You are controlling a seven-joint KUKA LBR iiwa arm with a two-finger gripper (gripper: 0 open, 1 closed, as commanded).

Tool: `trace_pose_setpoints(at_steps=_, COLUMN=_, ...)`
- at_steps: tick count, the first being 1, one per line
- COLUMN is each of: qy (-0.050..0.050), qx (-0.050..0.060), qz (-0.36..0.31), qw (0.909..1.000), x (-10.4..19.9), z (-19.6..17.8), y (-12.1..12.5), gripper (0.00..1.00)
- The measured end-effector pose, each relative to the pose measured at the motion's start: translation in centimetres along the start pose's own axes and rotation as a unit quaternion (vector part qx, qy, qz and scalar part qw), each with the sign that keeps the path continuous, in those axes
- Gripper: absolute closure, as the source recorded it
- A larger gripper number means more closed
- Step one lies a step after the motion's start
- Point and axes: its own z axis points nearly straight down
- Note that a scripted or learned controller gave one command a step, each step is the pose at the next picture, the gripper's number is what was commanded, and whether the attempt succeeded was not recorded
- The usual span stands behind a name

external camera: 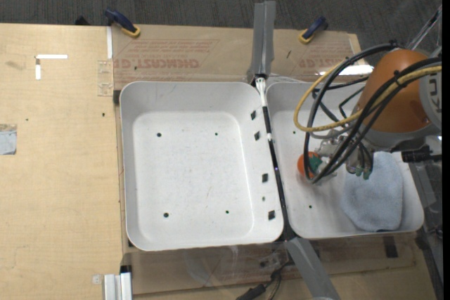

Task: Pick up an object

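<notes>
The arm reaches in from the right over the right bin (304,221), its orange band at the upper right. My gripper (336,159) hangs low in that bin, largely hidden by looping black and yellow cables. A small orange object (306,164) with a green part lies on the bin floor just left of the gripper, touching or nearly touching it. A pale blue cloth (376,200) lies crumpled in the bin's front right corner, right of and below the gripper.
The left bin (190,165) sits beside the right one, split from it by a grey divider bar (264,38). Two blue-and-orange clamps (121,20) hold the cardboard at the back. A bare wooden benchtop (56,151) lies to the left.
</notes>
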Motion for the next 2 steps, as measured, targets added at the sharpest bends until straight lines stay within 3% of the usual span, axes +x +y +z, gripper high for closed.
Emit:
trace_pose_setpoints(at_steps=1, qy=0.0, qx=0.0, qz=0.028, qw=0.9996, x=-6.7, z=-14.1, y=0.6, gripper=1.0)
trace_pose_setpoints(at_steps=2, qy=0.001, qx=0.0, qz=-0.073, qw=0.9973, x=0.3, z=-1.4, y=-5.9, gripper=1.0)
